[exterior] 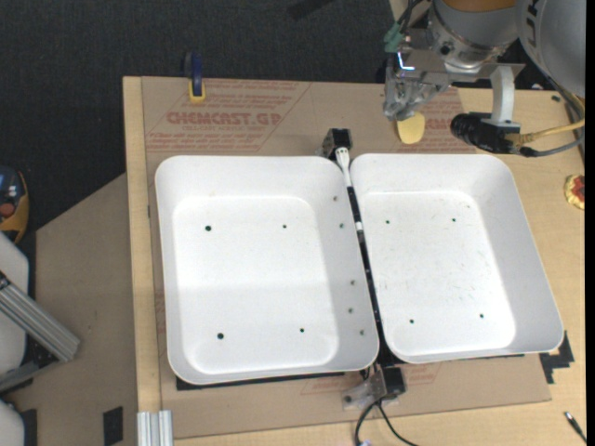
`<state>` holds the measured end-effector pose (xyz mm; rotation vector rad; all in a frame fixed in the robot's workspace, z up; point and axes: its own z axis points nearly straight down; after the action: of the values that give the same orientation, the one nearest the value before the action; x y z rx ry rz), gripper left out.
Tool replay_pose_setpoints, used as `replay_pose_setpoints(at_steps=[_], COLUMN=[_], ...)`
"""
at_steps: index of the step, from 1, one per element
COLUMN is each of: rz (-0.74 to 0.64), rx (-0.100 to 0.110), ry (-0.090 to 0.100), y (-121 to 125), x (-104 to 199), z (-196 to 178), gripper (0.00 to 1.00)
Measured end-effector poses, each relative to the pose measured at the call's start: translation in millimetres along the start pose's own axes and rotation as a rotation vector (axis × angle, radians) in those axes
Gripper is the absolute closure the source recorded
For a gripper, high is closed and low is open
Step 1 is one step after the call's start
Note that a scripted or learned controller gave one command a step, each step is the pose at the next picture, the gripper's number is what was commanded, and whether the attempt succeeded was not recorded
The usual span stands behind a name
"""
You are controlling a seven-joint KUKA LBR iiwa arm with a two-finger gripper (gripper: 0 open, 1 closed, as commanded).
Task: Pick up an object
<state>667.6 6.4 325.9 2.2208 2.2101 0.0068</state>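
My gripper [403, 111] hangs high at the back of the scene, past the far rim of the right bin [521, 212]. A small pale yellow object [412, 129] sits at its fingertips, pinched between the two grey fingers and lifted off the bench. The orange band and grey wrist rise above it at the top right. No loose object lies on the floor of the right bin or the left bin [177, 249].
A black clamp [337, 142] sits at the back where the two bins meet. A blue and yellow clamp [194, 74] holds the cardboard at the far left. A black fixture with a cable [483, 130] lies right of the gripper.
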Motion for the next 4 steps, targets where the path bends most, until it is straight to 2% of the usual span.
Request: replay_pose_setpoints(at_steps=[1,2,3,4], rz=[0.005,-0.008,-0.004,0.006], rx=[0.003,0.019,0.003,0.001], ry=[-0.004,0.005,0.002,-0.006], y=[-1,-3,-16,-10], x=[-99,-59,-66,-188], z=[-34,59,18,-24], gripper=[1.00,1.00,1.00,1.00])
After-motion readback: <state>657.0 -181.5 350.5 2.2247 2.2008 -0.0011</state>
